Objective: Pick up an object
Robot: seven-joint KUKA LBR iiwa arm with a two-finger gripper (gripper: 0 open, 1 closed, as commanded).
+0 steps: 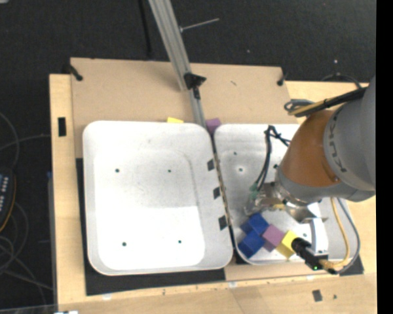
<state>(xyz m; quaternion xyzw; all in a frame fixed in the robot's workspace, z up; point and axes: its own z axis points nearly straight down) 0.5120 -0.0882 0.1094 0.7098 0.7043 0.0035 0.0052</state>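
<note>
Low in the right half of the frame, inside the right bin (239, 150), a small cluster of blocks sits against the bin's near rim: two blue blocks (253, 233), one above the other, a purple block (272, 237) touching them on the right, and a yellow block (287, 243) just beside that. The arm (327, 156) reaches in from the right, its orange band directly above this cluster, and the gripper (265, 201) hangs just above the upper blue block. Whether anything is pinched I cannot tell, as the wrist hides the tips.

The step in hand looks like the descent onto a block. Doing it well likely means picking a single target rather than the pile: the yellow block on the outer edge, or the upper blue one, offers freer sides than the purple one wedged between neighbours. The approach should be straight down, straddling two opposite faces, staying off the bin wall and the divider between the bins. The blocks touch one another, so a skewed closure could shove them apart instead of gripping. The left bin (144, 195) and the stray yellow piece (175, 120) and purple piece (213, 124) on the desk (118, 90) behind the bins need no attention.
</note>
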